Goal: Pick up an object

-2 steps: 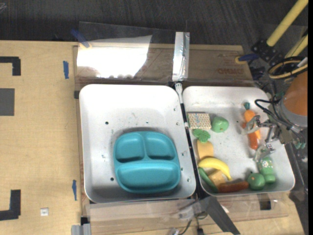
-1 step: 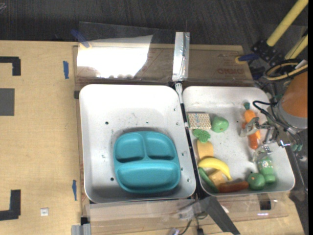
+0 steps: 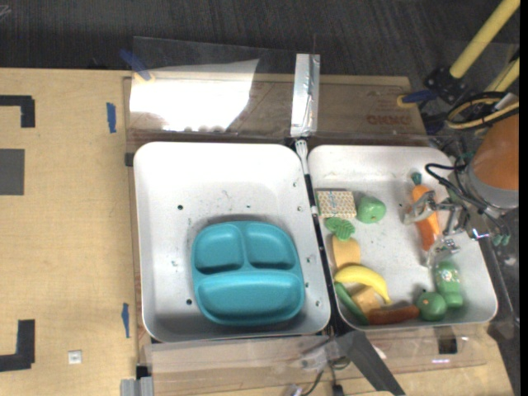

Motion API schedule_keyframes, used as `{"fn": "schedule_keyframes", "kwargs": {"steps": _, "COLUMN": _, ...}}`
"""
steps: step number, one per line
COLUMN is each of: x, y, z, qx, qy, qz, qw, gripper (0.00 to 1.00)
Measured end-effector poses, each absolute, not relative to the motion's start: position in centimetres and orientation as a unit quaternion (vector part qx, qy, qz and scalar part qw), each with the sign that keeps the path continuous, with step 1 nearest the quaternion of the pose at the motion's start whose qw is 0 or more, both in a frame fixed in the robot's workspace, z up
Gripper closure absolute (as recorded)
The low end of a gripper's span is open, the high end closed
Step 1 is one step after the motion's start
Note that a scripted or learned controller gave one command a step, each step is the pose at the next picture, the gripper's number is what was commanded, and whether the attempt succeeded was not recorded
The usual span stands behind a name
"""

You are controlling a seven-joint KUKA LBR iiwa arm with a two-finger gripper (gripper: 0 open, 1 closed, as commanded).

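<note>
Nearest, a brown sausage [image 3: 394, 313] lies against the right bin's [image 3: 388, 162] near wall, beside a banana [image 3: 363, 279]. Over that bin's right side the gripper [image 3: 441, 225] hangs by an orange carrot [image 3: 426, 225], probably targeting it; I cannot tell whether its jaws are clenched.

Tan bench top [image 3: 62, 221] bearing black corner marks and blue tape bits at nine o'clock; dark carpeted floor [image 3: 247, 11] at twelve; glare on clear sheet [image 3: 194, 97] toward eleven.
</note>
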State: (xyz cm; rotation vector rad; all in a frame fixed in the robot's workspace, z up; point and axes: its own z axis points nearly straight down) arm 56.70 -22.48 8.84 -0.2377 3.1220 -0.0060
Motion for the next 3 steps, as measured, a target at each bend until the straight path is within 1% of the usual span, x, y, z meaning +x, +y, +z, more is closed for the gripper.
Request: {"fn": "schedule_keyframes", "kwargs": {"steps": 3, "x": 57.57, "y": -22.54, "z": 8.84, "qx": -0.081, "qy": 0.997, "qz": -0.0022, "qw": 0.005, "gripper": 0.0}}
